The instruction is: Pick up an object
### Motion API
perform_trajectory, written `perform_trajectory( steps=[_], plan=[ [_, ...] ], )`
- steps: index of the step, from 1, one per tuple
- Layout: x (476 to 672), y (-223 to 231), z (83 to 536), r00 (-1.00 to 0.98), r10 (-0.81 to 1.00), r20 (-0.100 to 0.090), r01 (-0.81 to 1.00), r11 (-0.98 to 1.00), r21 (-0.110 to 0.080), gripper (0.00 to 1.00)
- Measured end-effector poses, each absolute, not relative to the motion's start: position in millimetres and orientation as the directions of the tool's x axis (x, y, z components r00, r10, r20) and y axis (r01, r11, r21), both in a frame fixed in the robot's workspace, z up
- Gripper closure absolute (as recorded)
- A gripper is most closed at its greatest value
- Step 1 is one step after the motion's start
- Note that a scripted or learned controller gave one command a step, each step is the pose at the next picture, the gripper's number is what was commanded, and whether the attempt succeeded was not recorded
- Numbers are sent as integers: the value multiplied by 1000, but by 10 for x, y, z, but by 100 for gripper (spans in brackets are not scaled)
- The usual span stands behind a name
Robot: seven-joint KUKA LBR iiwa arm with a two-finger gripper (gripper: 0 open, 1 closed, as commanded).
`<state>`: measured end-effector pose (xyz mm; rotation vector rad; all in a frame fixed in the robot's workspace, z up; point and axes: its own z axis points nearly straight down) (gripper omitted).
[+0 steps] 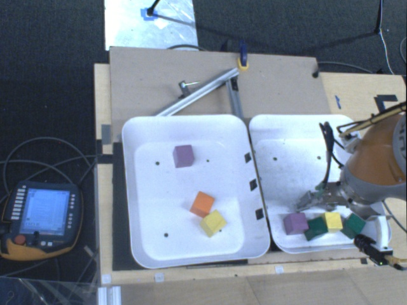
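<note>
**One fixed camera looking down over the bench**

You are viewing from a high, slanted camera that is taking in both bins [191,127] from well back. It is facing the bench with the gripper [310,200] sitting low right, the bins spreading to its left.

No legible text, label, brand, number or sign found. The teach pendant [39,220] lying left of the table shows a lit bluish screen, but its contents are too small and blurred to read. Black marks on the table [362,97] at its right side near the far edge, and a small blue mark beside them, cannot be resolved into characters. The coloured blocks and both white bins carry no readable markings
</note>
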<state>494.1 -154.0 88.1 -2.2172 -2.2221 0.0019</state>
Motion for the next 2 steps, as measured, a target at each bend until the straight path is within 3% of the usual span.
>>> perform_trajectory(
  steps=[1, 2],
  plan=[
    [4959, -1546, 1011, -4, 1000, -1, 1000, 4, 3, 100],
    [4942, -1622, 1618, -3, 1000, -3, 1000, 3, 8, 100]
  ],
)
